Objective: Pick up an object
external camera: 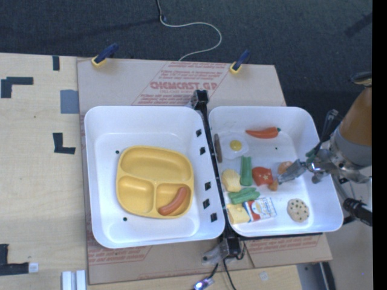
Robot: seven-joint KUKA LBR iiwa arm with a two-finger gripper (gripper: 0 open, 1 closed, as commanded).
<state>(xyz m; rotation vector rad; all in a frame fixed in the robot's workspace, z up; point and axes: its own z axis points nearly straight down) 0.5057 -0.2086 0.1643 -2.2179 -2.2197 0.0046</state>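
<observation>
My gripper [290, 172] reaches in from the right and hangs low over the right bin [305, 121], at its right-middle. Its tip is next to a small orange-brown piece [283, 166] and just right of a red tomato [262, 175]. Whether it touches either I cannot tell. Also in this bin lie a red chili pepper [263, 133], a fried egg [236, 144], a green bean [245, 169], a green pea pod [243, 194], a yellow lump [230, 180], a cheese wedge [236, 214], a small carton [262, 208] and a cookie [297, 209].
The left bin [100, 162] holds a yellow divided plate [145, 162] with a sausage [173, 202] in its lower right compartment. A black divider [208, 162] joins the two bins. Two clamps [104, 54] [240, 59] pin the cardboard at the back.
</observation>
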